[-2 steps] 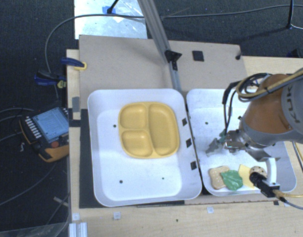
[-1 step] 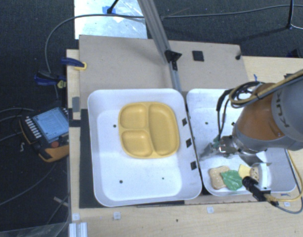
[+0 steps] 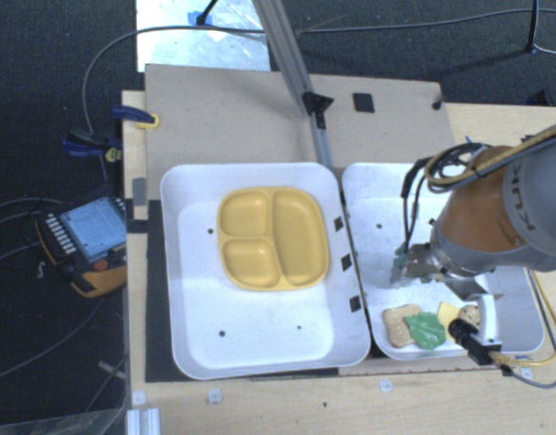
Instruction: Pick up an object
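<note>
Tan toast-shaped toy piece lies flat in the front part of the right shallow white bin, close to that bin's front wall. A green crumpled leaf-like piece touches its right side and partly overlaps it. A small yellow wedge-shaped piece sits just beside the green one, further right. The two-finger gripper points down into the same bin, just behind the tan piece and apart from it, with bare white floor under it. Whether the gripper is open or closed cannot be told from this angle, and nothing can be seen held in it. The grey arm with its orange band leans in from the right over the bin's middle. In the left shallow white bin a yellow plastic plate with three compartments rests toward the back, well apart from the small pieces. A brown cardboard sheet lies behind both bins
</note>
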### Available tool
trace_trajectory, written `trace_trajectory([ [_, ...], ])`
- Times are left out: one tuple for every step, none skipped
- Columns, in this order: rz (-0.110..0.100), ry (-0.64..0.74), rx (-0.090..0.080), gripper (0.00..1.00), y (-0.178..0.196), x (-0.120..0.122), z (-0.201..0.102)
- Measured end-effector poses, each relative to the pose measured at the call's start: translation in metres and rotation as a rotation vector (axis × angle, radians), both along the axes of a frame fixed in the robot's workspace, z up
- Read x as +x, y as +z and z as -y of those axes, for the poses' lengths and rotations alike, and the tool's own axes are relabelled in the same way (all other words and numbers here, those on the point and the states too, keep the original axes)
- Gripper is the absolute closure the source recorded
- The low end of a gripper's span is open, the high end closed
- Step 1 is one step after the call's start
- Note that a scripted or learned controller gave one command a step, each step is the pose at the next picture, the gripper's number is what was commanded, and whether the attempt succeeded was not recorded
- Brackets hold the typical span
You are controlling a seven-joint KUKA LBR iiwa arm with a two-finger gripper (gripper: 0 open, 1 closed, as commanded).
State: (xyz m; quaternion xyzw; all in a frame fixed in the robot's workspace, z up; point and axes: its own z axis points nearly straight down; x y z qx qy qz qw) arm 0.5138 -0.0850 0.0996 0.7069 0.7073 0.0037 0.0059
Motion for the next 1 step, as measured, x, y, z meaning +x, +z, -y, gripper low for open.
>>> trace_trajectory([
  [-0.007,0.003,0.002,1.00,0.0641,0.0020,0.0016],
])
